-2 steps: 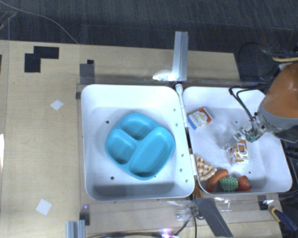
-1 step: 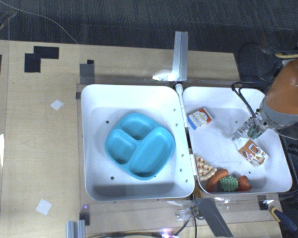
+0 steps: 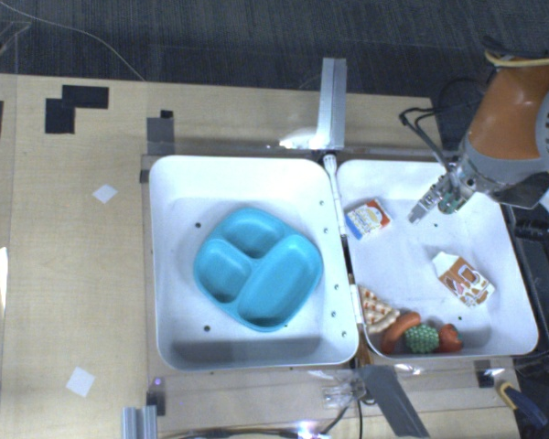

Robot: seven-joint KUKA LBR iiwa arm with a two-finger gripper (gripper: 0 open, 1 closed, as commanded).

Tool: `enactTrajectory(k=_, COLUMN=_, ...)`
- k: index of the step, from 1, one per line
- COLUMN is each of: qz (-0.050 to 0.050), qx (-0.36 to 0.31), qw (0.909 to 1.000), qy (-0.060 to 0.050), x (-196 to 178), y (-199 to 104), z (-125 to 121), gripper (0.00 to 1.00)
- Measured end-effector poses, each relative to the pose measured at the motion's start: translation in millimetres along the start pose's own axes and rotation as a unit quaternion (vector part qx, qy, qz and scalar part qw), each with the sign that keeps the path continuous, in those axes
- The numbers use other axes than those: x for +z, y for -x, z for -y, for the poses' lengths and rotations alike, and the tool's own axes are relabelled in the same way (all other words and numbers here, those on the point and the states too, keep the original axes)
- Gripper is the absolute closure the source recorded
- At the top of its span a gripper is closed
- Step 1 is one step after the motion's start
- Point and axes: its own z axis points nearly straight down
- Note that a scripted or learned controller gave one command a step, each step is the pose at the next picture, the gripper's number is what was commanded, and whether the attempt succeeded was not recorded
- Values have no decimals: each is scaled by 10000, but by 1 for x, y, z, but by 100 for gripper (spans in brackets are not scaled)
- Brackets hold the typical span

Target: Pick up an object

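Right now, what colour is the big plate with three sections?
Light blue; the divided plate shows best in the camera view.

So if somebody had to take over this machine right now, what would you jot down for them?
Gripper: hanging over the right bin, nothing seen between its fingers; open or shut, cannot tell.
Right bin: small carton at upper left, torn carton mid-right, toy food pile at the front.
Left bin: blue divided plate.
Done: nothing picked up.
Left: grasp one object and lift it.
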Motion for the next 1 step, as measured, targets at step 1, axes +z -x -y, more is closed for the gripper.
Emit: enactTrajectory(k=1, qz=-3, qx=2, qw=10000, qy=-3, x=0, y=0, z=0, gripper=0)
